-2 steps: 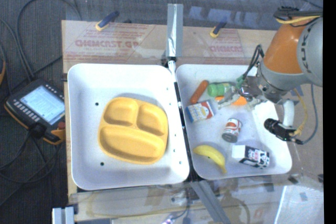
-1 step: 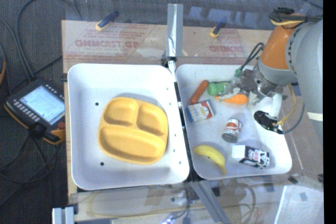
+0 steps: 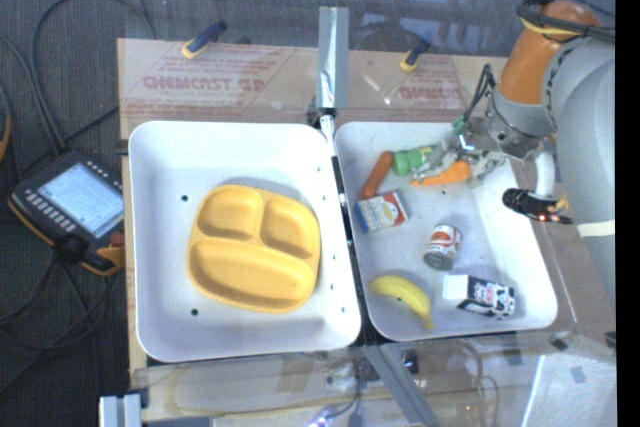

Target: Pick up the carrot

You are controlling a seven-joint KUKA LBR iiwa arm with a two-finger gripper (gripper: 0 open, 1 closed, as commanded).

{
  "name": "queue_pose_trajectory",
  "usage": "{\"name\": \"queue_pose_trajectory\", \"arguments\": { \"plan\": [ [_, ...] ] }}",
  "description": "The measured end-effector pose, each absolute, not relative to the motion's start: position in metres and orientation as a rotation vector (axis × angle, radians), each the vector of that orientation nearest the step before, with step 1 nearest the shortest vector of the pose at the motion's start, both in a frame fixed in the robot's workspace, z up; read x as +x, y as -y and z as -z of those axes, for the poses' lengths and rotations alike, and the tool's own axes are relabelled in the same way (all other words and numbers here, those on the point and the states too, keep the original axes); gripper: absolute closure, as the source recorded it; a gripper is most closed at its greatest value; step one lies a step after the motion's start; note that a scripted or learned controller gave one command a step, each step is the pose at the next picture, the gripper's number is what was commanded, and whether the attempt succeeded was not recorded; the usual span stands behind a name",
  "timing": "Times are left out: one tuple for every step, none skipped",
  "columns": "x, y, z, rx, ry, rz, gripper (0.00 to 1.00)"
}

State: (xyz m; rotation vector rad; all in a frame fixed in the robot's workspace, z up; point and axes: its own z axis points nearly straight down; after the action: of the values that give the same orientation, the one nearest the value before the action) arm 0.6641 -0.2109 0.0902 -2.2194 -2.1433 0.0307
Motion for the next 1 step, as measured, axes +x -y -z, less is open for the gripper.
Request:
{"name": "queue_pose_trajectory", "arguments": {
  "plan": [
    [0.6641, 0.2109, -0.102, -2.212, 2.146, -0.04, 1.0]
  ]
}}
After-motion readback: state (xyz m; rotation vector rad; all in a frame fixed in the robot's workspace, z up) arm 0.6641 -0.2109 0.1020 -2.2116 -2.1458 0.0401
